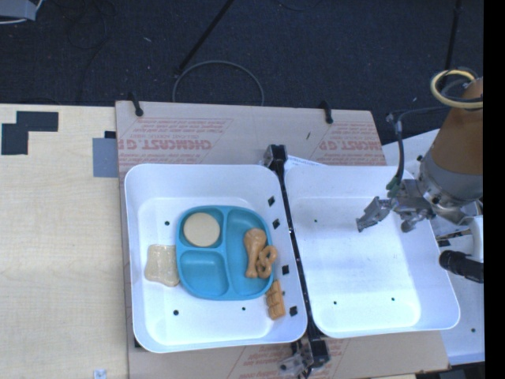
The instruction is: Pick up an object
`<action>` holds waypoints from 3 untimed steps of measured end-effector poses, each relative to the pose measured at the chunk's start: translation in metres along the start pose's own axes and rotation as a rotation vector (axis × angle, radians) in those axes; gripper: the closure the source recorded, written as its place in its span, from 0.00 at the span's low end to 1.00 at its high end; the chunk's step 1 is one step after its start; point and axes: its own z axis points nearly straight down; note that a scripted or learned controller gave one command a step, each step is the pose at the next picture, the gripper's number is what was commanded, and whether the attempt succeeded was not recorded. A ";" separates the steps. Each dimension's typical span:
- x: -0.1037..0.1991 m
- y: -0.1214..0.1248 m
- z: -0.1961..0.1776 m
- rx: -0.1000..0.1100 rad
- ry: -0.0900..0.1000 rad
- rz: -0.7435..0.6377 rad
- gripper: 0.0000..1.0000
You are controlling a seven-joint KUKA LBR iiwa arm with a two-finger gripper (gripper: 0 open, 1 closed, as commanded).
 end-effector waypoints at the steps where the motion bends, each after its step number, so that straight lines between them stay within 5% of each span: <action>1: 0.000 0.002 -0.006 -0.011 -0.001 -0.002 0.00; 3: 0.007 -0.008 0.096 -0.006 0.000 -0.002 0.00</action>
